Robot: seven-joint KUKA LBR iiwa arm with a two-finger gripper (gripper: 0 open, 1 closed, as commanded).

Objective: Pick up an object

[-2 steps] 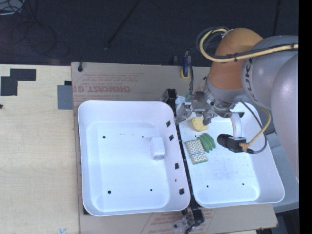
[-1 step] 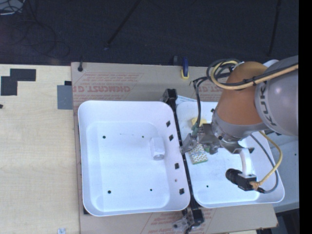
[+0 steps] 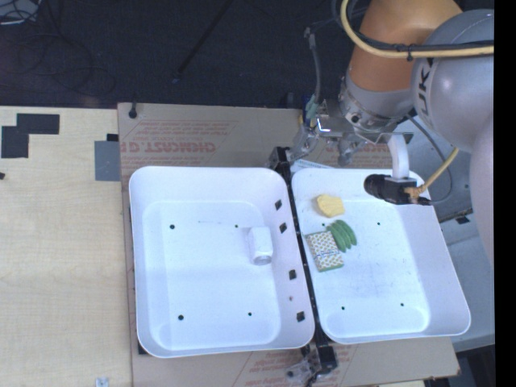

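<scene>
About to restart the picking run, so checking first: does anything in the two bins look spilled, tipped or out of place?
Nothing stands out. The left bin holds a small white cylinder lying on its side. The right bin holds a yellow piece, a green piece and a patterned square, clustered together near the divider.

— What's in the left bin?
— One cup, on its side by the right wall.
— And the right bin?
— Sponge, pepper, lemon behind them
</scene>
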